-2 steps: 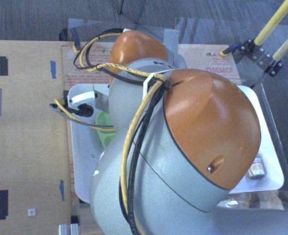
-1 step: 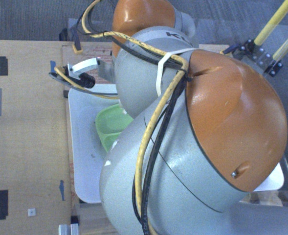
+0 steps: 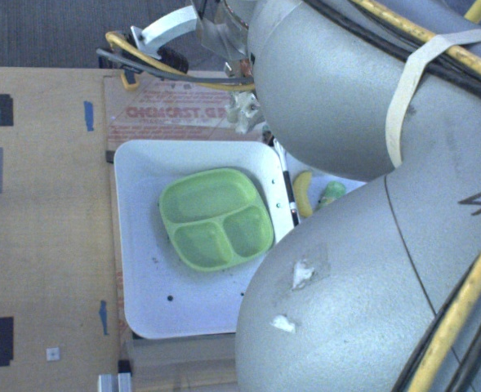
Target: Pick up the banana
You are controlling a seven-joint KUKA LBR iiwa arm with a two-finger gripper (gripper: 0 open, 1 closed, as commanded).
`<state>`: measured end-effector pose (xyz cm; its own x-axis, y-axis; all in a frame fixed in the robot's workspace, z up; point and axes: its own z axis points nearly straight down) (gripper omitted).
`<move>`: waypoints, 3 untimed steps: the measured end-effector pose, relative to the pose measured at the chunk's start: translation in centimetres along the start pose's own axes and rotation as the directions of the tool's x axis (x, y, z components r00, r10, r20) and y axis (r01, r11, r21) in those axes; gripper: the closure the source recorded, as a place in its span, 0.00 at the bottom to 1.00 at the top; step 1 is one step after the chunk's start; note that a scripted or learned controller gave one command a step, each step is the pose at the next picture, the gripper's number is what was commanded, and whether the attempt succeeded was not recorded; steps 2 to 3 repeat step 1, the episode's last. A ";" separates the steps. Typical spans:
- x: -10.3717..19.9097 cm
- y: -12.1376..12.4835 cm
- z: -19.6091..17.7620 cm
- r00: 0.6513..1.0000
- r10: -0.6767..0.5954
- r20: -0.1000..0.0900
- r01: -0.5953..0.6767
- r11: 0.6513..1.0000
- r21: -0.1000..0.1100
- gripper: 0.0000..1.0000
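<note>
The arm (image 3: 371, 219) comes in big from the side and covers most of what lies beyond the plate (image 3: 216, 219), so I'm peering through the gap between its two grey links. In that gap, just past the plate's right side and over the bin wall, lies the banana (image 3: 303, 193). It is a short yellow curve lying flat in the neighbouring bin, with a small green thing (image 3: 331, 193) just beside it on the side away from the plate. Nothing is gripping it.

The plate is a green, three-part tray sitting flat in the middle of the left bin (image 3: 130, 243), and it has no part in this job.

The tool (image 3: 222, 33) is up beyond the plate's far edge, past the bin rim, over a strip of printed cardboard (image 3: 175, 113) on the table (image 3: 44, 219). It is well apart from the banana. Whether it is apart or together I cannot tell, as the wrist and cables crowd it.

To my eye the pick is not yet begun. The tool is parked clear of the bins, and to reach the fruit it would have to swing to the plate's right side and come down there.
</note>
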<state>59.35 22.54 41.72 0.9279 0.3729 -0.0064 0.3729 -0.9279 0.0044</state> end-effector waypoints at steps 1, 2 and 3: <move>-1.9 -0.9 15.0 1.000 -0.022 0.005 0.022 1.000 0.003 1.00; -1.9 -0.9 15.0 1.000 -0.022 0.005 0.022 1.000 0.003 1.00; -1.9 -0.9 15.0 1.000 -0.022 0.005 0.022 1.000 0.003 1.00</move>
